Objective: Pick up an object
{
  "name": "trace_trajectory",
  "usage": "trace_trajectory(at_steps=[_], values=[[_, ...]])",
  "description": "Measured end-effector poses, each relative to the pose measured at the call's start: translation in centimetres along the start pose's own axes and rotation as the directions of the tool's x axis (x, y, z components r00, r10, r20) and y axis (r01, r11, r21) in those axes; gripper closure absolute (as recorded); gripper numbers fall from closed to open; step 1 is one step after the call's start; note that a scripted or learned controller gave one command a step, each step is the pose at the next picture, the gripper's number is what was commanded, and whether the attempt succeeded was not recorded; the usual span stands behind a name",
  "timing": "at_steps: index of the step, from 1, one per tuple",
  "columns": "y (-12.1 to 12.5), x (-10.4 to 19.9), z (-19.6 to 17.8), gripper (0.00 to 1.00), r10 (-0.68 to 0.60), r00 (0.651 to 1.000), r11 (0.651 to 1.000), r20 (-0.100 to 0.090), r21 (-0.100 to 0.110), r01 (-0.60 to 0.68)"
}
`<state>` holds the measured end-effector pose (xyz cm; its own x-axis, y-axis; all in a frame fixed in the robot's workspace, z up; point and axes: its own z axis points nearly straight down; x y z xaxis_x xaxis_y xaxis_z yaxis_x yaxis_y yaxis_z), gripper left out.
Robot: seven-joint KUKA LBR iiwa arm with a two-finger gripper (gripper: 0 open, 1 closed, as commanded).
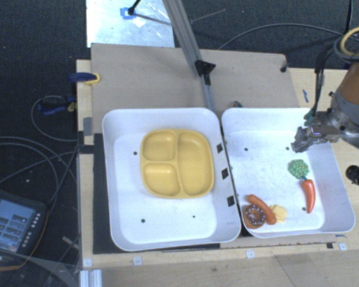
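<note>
In the right bin [269, 124] lie a green broccoli piece [297, 168], an orange-red carrot [309, 195], a red sausage [261, 208], a brown doughnut [252, 216] and a small yellow piece [279, 212]. My gripper [303, 140] hangs over the right bin's upper right part, just above and slightly beyond the broccoli. I see nothing between its fingers. Whether the fingers are open or shut is not clear from this angle.
The left bin [122, 160] holds a yellow divided plate [177, 162] with three compartments. A grey pole [185, 34] slants across the back of the bench. Cables and a teach pendant [9, 226] lie off the bench on the left.
</note>
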<state>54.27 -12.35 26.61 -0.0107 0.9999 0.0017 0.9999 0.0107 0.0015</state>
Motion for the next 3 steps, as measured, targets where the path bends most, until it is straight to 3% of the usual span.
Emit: trace_trajectory(at_steps=[3], values=[[0.2,18.0,0.8,1.00,-0.002,1.000,1.000,-0.001,0.000,0.002]])
